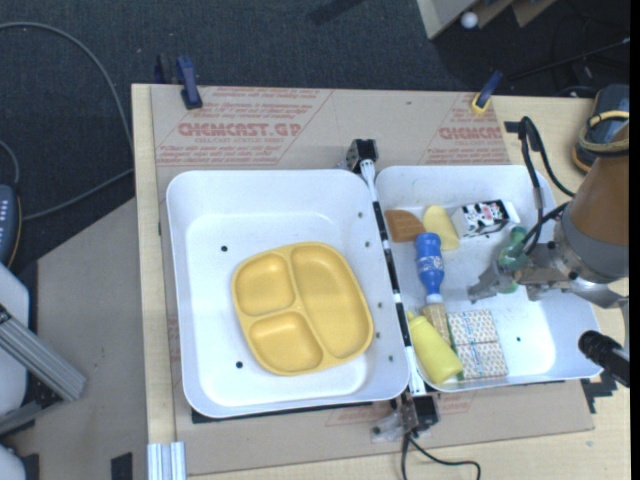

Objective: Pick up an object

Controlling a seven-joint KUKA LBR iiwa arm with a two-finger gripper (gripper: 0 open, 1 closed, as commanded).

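I read the task as not yet accomplished: no object is lifted, and every item I can see lies on a bin floor.

Layout. The table (250, 118) carries two white bins side by side. The left bin (200, 208) holds a yellow divided tray (302, 308). The right bin (560, 353) holds the candidate objects:
- a blue bottle (429, 264), lying roughly along the bin's left wall;
- a yellow bottle (434, 348) at the near left corner, just below the blue one;
- a patterned flat pack (474, 344), just beside the yellow bottle;
- a brown piece (402, 225) and a pale yellow piece (441, 225) near the far wall, side by side;
- a small black-and-white box (484, 216) to their right.

Arm. The arm reaches in from the right, and the gripper (497, 280) sits low over the middle of the right bin, near a small green item (514, 248) that is partly hidden by cables. I cannot identify that item with confidence.

Jaws. I cannot tell whether the jaws are wide or narrow; the wrist body and cabling mask them at this angle. I see nothing between them.

Status. Approach appears to be in hand; grasp and lift remain. My judgement is that the nearest targets are the green item and the flat pack. The blue bottle lies well to the gripper's left.
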